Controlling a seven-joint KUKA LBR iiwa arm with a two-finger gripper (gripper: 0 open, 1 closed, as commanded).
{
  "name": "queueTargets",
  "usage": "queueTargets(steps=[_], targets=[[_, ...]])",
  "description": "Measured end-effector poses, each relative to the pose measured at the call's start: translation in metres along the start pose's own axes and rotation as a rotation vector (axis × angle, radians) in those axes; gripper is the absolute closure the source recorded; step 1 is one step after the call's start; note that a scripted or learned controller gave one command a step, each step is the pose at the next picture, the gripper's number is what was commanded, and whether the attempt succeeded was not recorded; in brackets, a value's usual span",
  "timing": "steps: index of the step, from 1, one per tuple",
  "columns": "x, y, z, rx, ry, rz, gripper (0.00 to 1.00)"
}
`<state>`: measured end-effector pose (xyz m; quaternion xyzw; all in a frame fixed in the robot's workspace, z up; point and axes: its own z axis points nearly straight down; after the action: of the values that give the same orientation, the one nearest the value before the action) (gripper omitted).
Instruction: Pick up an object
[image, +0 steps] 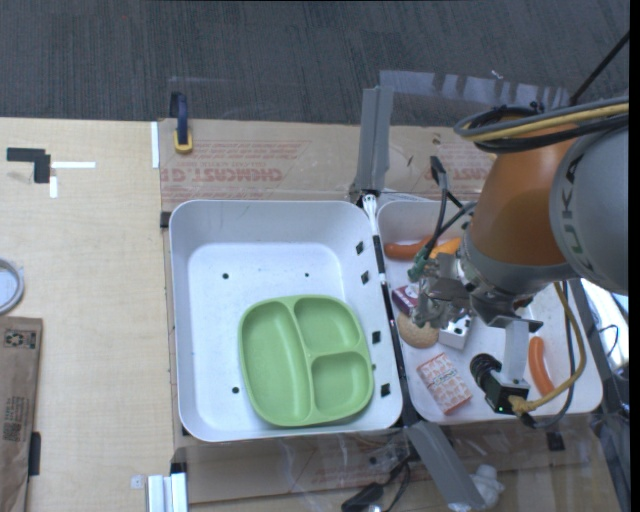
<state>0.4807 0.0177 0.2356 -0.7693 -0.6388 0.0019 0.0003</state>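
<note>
My gripper (437, 308) hangs low over the left part of the right bin (580, 392), under the arm's big orange and grey wrist. Right below it lie a tan bread-like piece (414, 332) and a small white block (456, 333). A purple-and-white packet (404, 297) sits just to its left. A small red-and-white carton (443, 383) lies nearer the front. An orange-red sausage (405, 248) and an orange carrot-like piece (447, 245) rest at the back, and another red sausage (540, 364) lies at the right. The arm hides much of this bin.
The left bin (200, 300) holds a green divided plate (305, 358). A grey post (374, 140) rises behind the wall between the bins. Black and yellow cables (560, 385) loop over the right bin's front right corner. A tape roll (8, 288) lies at the bench's far left.
</note>
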Motion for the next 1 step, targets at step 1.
queueTargets(steps=[1], targets=[[-0.0692, 0.0120, 0.0459, 0.003, 0.000, 0.158, 1.00]])
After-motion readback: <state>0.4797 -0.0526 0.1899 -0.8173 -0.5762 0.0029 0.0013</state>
